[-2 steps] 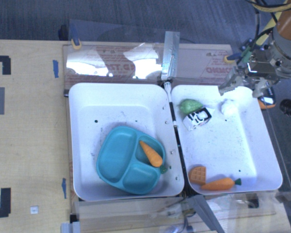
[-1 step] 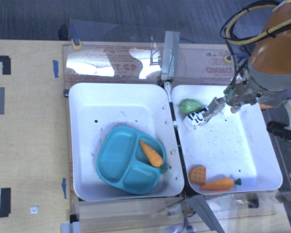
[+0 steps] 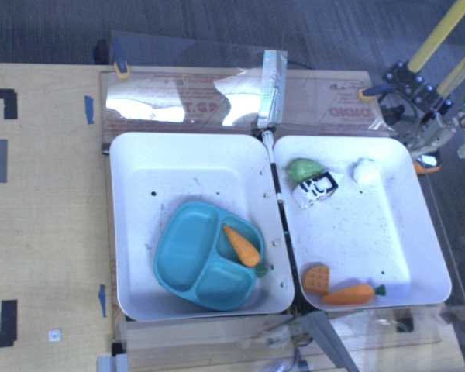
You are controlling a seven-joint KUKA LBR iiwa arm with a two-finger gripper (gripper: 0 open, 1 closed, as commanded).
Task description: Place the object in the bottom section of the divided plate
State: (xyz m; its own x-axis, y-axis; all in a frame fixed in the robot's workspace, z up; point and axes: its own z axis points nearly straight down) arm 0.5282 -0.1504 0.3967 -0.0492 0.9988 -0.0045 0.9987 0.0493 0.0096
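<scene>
Worktop: bare wood on the left, two white bins on the right.
Left bin: my blue divided plate sits near its front edge.
Carrot: it lies on the plate's right side, across the ridge, tip pointing to the back-left.
How it feels: I think it is light, stiff and a bit smooth. I would pinch it across the thick middle.
Bottom section: just in front of the carrot.
Right bin: green toy, black-and-white toy, white ball, waffle, second carrot.
In the way: nothing I can see.
My hand: at the right bin's back right corner; I cannot tell how it is set.
</scene>
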